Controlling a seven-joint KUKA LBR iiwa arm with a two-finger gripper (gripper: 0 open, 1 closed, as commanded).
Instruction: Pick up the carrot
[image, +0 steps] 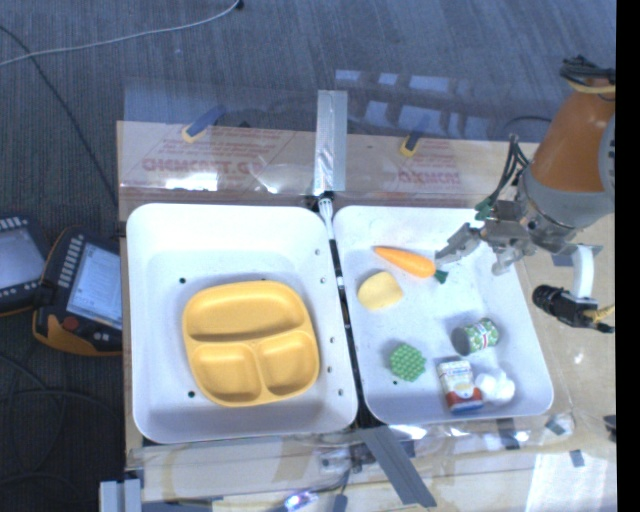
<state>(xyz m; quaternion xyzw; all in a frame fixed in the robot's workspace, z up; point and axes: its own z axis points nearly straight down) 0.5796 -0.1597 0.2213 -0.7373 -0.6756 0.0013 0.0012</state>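
The orange carrot (405, 261) lies in the right bin (520, 300), near its back left, with its green tip pointing right. My gripper (478, 252) hangs over the back right part of that bin, just right of the carrot's green end. Its fingers are spread open, with nothing between them. The left fingertip (450, 249) is close to the carrot's tip, and I cannot tell if it touches.
In the right bin also lie a pale yellow round piece (380, 290), a green knobbly piece (406, 361), a small green can (478, 336) and a white and red bottle (465, 385). The left bin (150, 300) holds a yellow divided plate (250, 340).
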